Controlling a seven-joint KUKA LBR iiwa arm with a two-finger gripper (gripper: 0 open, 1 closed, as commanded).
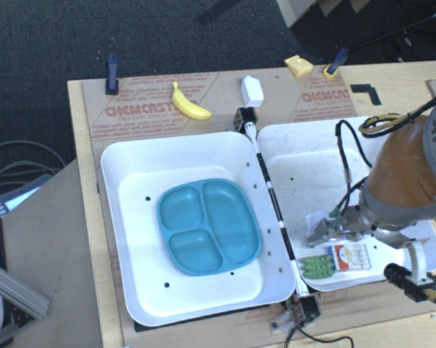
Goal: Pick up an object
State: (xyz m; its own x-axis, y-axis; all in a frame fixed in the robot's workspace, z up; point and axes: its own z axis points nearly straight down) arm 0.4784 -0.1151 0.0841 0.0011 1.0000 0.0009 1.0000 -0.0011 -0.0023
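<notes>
Whether the gripper [323,230] is open or closed cannot be told from this slant: its metal tip is a small grey, blurred shape under the wrist, and nothing can be seen caught in it. It hangs low in the right bin [299,149], toward that bin's near-left part, with the grey and orange arm [407,172] reaching in from the right and covering much of the bin's right side. A black cable [346,162] loops from the arm over the bin floor.

Just on the near side of the gripper lies a flat packet [338,261], green at its left end and white with red print to the right. It rests on the bin floor close against the near wall. The gripper looks to be above and slightly beyond it rather than touching it, though the view is too poor to be sure.

In the left bin [119,170] a blue divided plate [207,227] with three compartments lies flat near the middle, well apart from the gripper.

On the bench beyond the bins lie a banana [189,105] to the left, a small white object [252,91] near the divide between the bins, and a yellow block [298,66] farther right. A blue clamp [111,73] sits at the far-left edge of the bench.
</notes>
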